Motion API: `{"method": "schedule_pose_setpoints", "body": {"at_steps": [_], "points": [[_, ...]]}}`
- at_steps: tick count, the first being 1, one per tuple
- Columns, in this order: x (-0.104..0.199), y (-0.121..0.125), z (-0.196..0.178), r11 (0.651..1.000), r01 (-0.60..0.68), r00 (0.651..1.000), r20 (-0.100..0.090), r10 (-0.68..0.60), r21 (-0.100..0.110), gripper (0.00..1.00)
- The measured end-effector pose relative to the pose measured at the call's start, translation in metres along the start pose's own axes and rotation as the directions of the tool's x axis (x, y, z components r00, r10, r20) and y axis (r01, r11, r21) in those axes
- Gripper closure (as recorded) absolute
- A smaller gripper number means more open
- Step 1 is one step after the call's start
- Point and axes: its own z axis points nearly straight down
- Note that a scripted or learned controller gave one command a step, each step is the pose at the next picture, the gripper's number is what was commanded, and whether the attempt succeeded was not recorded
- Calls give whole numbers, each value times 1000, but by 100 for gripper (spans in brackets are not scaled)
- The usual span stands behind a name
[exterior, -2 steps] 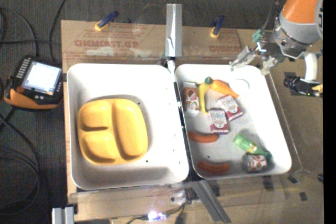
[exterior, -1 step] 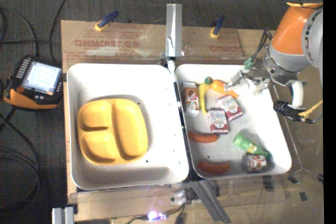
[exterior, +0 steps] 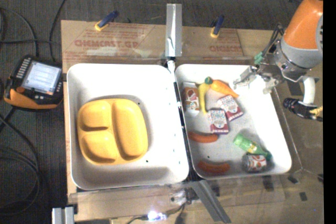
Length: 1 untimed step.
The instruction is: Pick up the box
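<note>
Three small boxes (exterior: 218,120) lie close together mid right bin (exterior: 281,128), near banana (exterior: 202,97). Claw (exterior: 255,78) hovers over bin's upper right corner, fingers spread, holding nothing.

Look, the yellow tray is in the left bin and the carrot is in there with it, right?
Not quite. The yellow tray is in the left bin, but the carrot lies in the right bin, near the banana. The camera view shows it.

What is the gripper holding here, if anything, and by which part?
Nothing. The gripper is open above the right bin's upper right corner, apart from the boxes.
</note>
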Motion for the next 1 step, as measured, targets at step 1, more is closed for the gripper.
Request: {"method": "schedule_pose_setpoints", "body": {"at_steps": [1], "points": [[-11, -17, 104, 1000, 12, 1000, 0, -12, 1, 0]]}}
